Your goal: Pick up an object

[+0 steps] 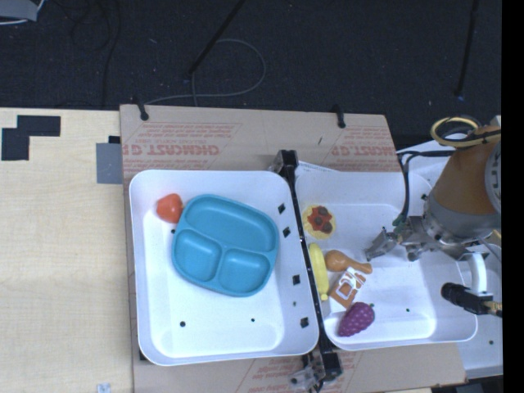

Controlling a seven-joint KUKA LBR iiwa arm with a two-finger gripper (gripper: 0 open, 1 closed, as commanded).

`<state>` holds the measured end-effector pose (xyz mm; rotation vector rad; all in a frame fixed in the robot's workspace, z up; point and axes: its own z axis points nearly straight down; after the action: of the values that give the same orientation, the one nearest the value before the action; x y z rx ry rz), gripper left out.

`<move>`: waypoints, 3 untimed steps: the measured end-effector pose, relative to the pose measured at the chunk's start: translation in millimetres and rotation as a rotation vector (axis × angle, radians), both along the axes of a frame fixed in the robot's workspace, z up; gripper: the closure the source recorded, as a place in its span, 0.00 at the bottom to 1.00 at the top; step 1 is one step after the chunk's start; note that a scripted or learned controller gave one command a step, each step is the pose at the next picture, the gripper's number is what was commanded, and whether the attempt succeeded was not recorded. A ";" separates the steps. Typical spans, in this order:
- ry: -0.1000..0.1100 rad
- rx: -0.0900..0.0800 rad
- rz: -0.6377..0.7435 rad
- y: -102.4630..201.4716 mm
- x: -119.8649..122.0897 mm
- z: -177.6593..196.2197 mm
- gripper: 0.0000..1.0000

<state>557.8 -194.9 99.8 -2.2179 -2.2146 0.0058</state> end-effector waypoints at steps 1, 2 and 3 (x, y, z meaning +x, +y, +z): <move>-0.003 -0.001 -0.003 -1.5 0.7 13.3 1.00; -0.010 -0.004 -0.002 -9.2 -3.7 61.2 1.00; -0.011 -0.003 0.003 -4.6 -11.3 115.3 1.00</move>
<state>546.5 -199.5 215.1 -2.2220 -2.2248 -0.0024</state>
